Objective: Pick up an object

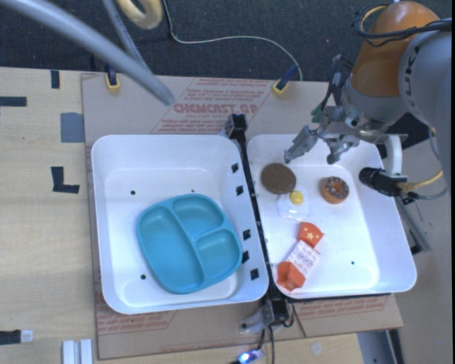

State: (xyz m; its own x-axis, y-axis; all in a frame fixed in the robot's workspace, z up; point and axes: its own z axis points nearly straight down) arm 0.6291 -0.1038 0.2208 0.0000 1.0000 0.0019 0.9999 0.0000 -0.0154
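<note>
My gripper (315, 152) hangs open over the back of the right bin (379, 275), its two grey fingers spread apart with nothing between them. Just below the left finger lies a round brown patty (277, 178). A small fried egg (294, 200) sits in front of the patty. A chocolate donut (334, 189) rests under and slightly right of the right finger. Nearer the front lies an orange and white packet (300, 257).
The left bin (110, 165) holds a blue divided plate (189, 242). A black clip divider (245, 196) runs between the bins. A grey pole (76, 29) and a cable cross the back. A black camera part (379, 179) sticks over the right bin's right rim.
</note>
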